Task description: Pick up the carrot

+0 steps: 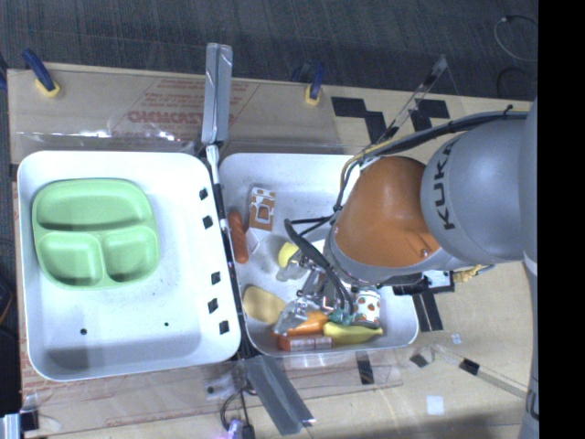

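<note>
Green plastic marks the far left: a sectioned tray lying in the left bin, well apart from the work. In the right bin a reddish sausage-like piece lies near the dividing wall, a small carton beside it, and a pale yellow piece lower down. The carrot sits near the front wall, crowded by a red item and a yellow-green one. The pincer hangs right over it; whether it is spread or pinched I cannot tell. Such crowding could make it snag a neighbour, or nudge the carrot aside. The bench is tan board under clear sheeting, with dark flooring beyond.
</note>
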Motion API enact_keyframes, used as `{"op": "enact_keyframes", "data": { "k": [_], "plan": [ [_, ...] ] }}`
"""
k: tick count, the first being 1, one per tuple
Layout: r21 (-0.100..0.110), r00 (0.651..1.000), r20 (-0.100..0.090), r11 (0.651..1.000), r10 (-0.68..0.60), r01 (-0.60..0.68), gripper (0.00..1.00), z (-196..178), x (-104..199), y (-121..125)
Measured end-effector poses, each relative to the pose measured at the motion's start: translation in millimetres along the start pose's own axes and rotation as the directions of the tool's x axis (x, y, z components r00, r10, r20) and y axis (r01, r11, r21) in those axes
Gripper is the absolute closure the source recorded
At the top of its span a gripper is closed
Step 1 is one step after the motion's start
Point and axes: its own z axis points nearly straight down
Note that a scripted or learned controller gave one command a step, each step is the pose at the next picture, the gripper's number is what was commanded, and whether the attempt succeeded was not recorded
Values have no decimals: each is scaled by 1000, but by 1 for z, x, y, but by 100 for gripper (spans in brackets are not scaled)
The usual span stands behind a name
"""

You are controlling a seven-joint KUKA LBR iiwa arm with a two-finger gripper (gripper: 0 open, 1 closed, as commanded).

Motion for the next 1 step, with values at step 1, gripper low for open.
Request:
{"op": "enact_keyframes", "data": {
  "k": [1],
  "plan": [
    [0,953,-2,953,303,-303,0,26,2,1]
  ]
}}
